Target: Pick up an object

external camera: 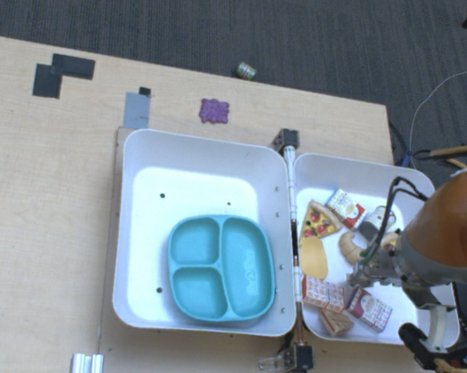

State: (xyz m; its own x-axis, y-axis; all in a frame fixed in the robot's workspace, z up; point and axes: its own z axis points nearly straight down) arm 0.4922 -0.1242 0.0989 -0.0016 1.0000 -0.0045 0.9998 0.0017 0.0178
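Note:
The right bin (pixel 303 169) holds several toy food items. A pizza slice (pixel 320 222) lies near its left wall, with a yellow wedge (pixel 315 257) just below it. A small red and white carton (pixel 345 205) sits at the back, and a tan bread roll (pixel 350 247) is in the middle. Two red and white boxes (pixel 322 294) (pixel 372 311) and a brown piece (pixel 335 322) lie at the front. My gripper (pixel 363 276) reaches down from the right into the bin's middle, between the roll and the boxes. The orange band of the arm (pixel 457 222) hides the bin's right part.
In the left bin (pixel 122 210) lies a blue divided plate (pixel 222 266). On the bench behind the bins are a purple lump (pixel 214 111) and a grey block (pixel 137 110). A black clamp (pixel 287 138) sits where the bins meet.

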